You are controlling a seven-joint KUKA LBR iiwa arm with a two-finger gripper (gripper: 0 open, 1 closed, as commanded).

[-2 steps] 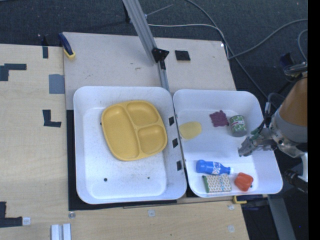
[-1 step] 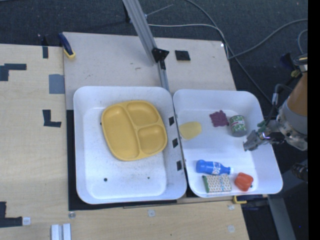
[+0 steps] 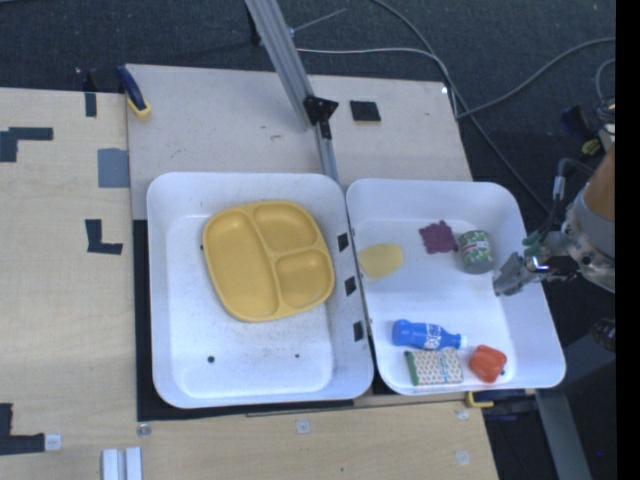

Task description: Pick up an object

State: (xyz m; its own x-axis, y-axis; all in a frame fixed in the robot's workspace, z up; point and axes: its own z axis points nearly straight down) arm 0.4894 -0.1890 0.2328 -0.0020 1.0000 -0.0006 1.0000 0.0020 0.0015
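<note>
Looking down from the camera view, the worktop carries two white bins side by side; the left bin holds a yellow divided plate, and the right bin holds all the small things: a pale yellow round piece near its left wall, a purple piece, a green can just beside it, a blue bottle lying on its side, a green patterned packet just below the bottle, and a red piece at the front right corner; the hand hangs at the right edge of this bin, near the green can but apart from it, and I cannot tell whether its fingers are apart or together, because it is small and dark here; nothing is seen between them; I judge that the step in hand is the approach, with no object taken yet; the next move calls for choosing one thing, probably the can since it is nearest, bringing the hand above it, and descending without pushing the purple piece.
</note>
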